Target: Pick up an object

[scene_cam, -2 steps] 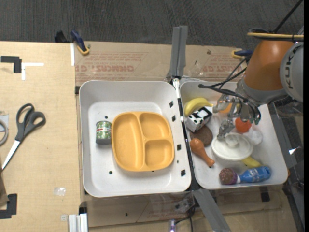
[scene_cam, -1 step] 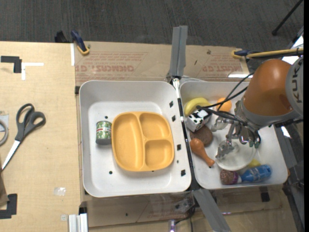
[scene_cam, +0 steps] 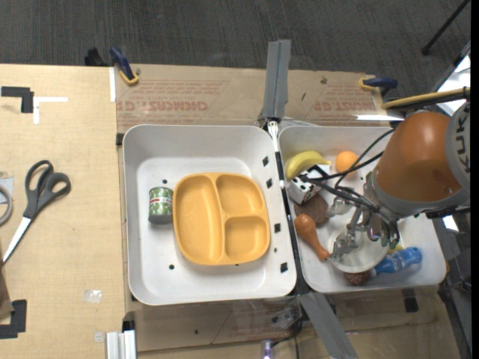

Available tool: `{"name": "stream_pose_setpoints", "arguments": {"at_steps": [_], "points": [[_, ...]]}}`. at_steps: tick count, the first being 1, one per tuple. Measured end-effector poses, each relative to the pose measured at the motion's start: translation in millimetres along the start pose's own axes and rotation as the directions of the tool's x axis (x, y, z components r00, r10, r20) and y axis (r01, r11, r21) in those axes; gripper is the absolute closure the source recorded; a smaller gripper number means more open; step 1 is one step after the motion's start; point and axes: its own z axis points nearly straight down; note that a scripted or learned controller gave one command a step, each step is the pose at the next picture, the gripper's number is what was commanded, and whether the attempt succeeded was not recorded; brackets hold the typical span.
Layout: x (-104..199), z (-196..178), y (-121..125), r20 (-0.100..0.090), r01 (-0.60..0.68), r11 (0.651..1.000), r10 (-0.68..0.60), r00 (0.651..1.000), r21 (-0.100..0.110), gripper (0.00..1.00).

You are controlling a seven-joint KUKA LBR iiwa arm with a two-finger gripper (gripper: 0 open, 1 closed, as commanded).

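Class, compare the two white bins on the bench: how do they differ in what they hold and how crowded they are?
The left bin holds just two things: a yellow divided plate and a small green can beside it. The right bin is crowded with a banana, an orange ball, a blue bottle and more. The gripper is over the right bin, not the left. Both are shallow, white and side by side.

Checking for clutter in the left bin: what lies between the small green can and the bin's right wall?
In the camera view, the yellow divided plate fills that stretch, right beside the green can and reaching nearly to the left bin's right wall.
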Motion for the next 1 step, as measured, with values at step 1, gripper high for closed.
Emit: {"name": "stream_pose_setpoints", "arguments": {"at_steps": [1], "points": [[-4.2, 3.1, 8.8, -0.013, 0.009, 1.000, -0.009, 1.000, 0.002, 0.00]]}}
